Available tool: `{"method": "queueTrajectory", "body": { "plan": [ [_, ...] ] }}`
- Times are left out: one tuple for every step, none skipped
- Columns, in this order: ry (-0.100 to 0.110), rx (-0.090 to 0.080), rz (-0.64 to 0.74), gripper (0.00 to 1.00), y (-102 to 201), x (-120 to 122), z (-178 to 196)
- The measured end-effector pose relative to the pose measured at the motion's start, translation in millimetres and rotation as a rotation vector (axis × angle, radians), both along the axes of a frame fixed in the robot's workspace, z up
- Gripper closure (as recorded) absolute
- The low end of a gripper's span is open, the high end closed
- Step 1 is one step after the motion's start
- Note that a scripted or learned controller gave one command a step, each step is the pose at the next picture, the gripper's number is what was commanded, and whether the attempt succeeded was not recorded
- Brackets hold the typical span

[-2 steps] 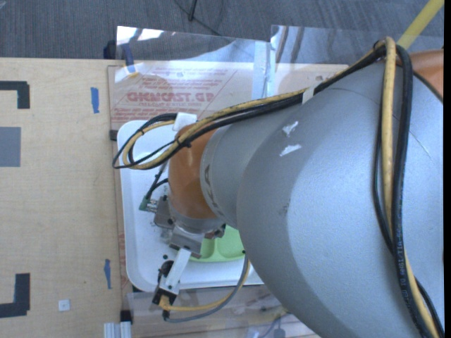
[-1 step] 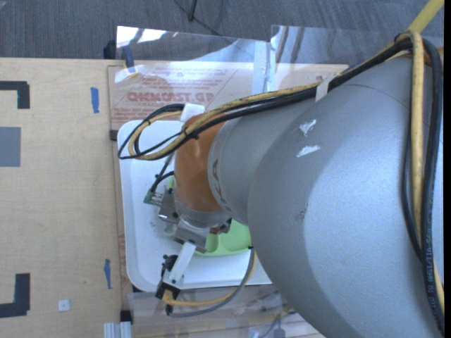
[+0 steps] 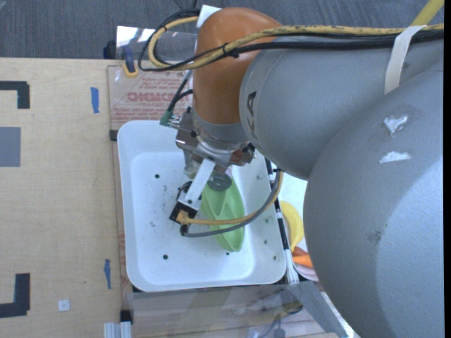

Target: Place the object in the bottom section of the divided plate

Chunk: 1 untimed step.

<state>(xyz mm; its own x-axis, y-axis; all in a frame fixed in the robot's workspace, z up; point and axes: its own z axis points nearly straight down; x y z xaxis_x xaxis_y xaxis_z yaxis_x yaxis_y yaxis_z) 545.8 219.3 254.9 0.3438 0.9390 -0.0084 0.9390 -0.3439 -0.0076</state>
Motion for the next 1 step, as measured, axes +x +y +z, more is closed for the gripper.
{"method": "queueTrajectory", "body": {
  "plan": [
    [-0.003,0.002,-0.001,0.00,0.1,0.2,2.1]
  ]
}}
